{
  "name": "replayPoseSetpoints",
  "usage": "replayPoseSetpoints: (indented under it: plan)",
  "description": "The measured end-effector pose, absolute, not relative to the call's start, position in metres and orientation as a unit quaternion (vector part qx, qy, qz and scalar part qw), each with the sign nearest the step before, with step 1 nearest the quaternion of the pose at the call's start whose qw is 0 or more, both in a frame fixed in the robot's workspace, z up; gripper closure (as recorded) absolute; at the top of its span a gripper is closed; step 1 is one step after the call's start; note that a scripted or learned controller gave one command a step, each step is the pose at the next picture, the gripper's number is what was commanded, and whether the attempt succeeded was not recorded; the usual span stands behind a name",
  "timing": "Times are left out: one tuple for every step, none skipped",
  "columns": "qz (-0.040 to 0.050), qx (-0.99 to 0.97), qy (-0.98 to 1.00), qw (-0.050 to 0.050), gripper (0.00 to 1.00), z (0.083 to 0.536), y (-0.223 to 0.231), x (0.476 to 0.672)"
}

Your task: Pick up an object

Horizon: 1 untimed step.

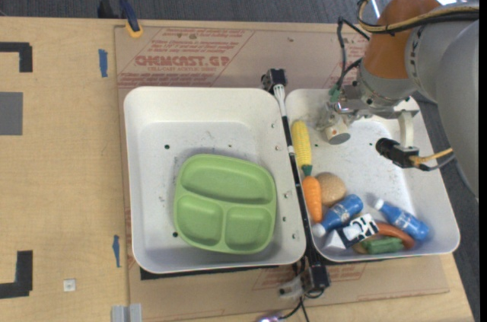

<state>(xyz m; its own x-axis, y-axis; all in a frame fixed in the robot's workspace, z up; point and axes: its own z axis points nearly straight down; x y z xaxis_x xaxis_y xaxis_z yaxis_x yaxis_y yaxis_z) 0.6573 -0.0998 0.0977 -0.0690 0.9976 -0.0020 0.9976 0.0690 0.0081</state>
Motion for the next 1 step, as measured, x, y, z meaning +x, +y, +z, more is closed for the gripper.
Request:
replayPoseSetpoints:
  plan:
    - [0.0005,0.791,0.612,0.000,1.00,0.1852,-0.0494,0.6445]
